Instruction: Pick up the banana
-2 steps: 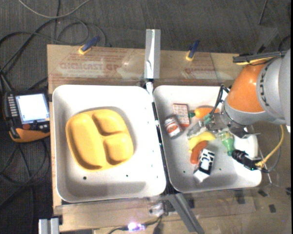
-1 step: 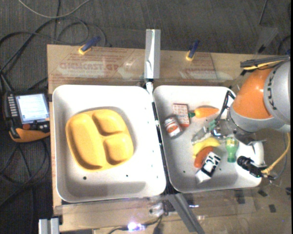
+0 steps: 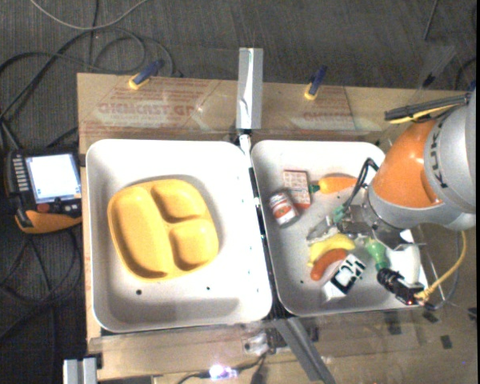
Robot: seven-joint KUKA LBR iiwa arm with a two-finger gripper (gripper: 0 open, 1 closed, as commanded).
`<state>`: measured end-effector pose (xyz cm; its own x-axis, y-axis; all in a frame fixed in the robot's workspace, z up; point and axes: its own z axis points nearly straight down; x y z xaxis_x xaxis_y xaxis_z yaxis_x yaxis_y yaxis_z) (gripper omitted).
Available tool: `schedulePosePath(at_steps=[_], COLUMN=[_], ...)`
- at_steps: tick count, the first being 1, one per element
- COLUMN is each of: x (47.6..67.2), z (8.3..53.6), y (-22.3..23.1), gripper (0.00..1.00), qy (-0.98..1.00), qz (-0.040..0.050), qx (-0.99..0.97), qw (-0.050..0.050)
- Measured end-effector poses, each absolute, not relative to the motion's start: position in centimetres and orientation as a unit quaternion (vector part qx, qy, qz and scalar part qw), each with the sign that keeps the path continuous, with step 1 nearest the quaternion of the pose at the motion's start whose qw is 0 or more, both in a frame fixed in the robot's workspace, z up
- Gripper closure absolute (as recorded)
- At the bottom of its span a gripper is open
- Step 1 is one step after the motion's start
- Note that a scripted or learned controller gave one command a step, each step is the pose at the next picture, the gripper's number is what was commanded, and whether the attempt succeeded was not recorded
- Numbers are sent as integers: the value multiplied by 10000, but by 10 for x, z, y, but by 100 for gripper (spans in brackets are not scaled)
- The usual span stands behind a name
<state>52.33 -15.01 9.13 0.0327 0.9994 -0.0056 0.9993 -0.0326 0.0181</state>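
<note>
The banana (image 3: 322, 247) is a short yellow piece lying in the middle of the right white bin (image 3: 266, 238). Its lower edge touches an orange-red item (image 3: 328, 263). My gripper (image 3: 342, 224) reaches in from the right, under the orange band of the arm (image 3: 406, 176). It hangs directly over the banana's upper right end, very close to it or touching it. The arm's wrist hides the part of the bin to the gripper's right.
In the right bin, a carrot (image 3: 337, 184), a small red and white box (image 3: 297, 186) and a small can (image 3: 282, 208) lie farther back. A black and white box (image 3: 347, 275) and a green item (image 3: 376, 253) lie nearer. The left bin (image 3: 104, 294) holds a yellow divided tray (image 3: 165, 227).
</note>
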Motion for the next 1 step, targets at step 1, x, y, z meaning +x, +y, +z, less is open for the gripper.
schedulePosePath(at_steps=[1], x=[525], z=[91], y=[-125], gripper=[0], qy=[7539], qz=[17], qx=[6569], qw=[98])
